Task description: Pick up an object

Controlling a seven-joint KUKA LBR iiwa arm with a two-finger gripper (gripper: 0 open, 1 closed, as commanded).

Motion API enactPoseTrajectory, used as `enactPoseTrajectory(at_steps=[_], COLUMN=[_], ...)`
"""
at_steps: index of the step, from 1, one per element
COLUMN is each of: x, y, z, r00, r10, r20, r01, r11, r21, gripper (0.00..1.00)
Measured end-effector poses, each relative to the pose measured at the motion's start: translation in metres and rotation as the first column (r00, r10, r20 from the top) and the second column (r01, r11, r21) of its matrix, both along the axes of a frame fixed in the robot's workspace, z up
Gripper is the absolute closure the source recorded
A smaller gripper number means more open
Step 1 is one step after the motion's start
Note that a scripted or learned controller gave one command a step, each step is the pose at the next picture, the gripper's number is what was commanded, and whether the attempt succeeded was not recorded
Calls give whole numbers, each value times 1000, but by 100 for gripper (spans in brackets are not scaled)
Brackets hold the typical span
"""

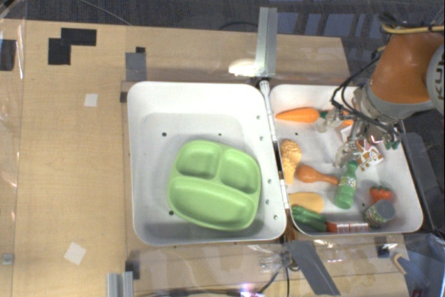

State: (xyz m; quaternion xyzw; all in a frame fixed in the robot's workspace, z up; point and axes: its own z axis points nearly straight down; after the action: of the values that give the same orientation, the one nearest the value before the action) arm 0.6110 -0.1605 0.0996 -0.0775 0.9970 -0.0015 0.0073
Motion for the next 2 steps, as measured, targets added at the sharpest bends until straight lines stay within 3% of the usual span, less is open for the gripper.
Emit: enactPoseTrajectory(at_steps=[1, 2], x=[-35, -73], y=[-30, -24], z=[-10, -9], r00=[999, 1000], r10=[-38, -15], r20=[-2, 1], r01=[38, 15], r11=[999, 1000], r21=[-1, 0], gripper=[0, 0])
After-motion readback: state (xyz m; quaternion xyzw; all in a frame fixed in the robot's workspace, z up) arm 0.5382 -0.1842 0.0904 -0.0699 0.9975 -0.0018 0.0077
